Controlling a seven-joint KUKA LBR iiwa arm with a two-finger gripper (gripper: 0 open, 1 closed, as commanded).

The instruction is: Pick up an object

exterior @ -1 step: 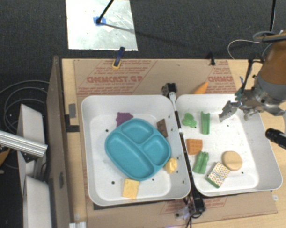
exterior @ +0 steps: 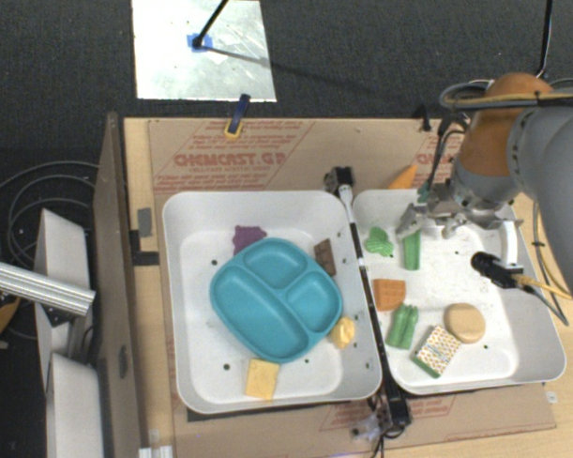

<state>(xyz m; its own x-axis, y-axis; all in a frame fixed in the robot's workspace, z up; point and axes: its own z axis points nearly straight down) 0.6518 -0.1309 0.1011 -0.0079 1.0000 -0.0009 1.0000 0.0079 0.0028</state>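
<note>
On my screen the gripper (exterior: pixel 425 218) hangs over the upper part of the right bin (exterior: pixel 540 360), in the right half of the frame. From this high angle I cannot tell if it is spread or pressed together, and I see nothing held in it.

Just below it in the picture stands a green stick-shaped piece (exterior: pixel 411 250); its top end is very close to the gripper, but I cannot tell if they touch. To the left of this piece, near the bin's left wall, is a green leafy toy (exterior: pixel 378 241). Lower there is an orange waffle-like square (exterior: pixel 389 293), and under it a second green piece (exterior: pixel 401 325). To the right of that one lies a round tan bun (exterior: pixel 465 322), and beside it, toward the lower edge, a small block with a checked pattern (exterior: pixel 437 350).

The left bin (exterior: pixel 198 245) holds a blue divided plate (exterior: pixel 275 299) with three compartments, which takes most of its floor. Around the plate I see a purple piece (exterior: pixel 248 239) at its upper left, a brown piece (exterior: pixel 325 257) at its upper right, a small yellow piece (exterior: pixel 343 332) touching its lower right rim, and a flat yellow square (exterior: pixel 262 378) below it.
</note>
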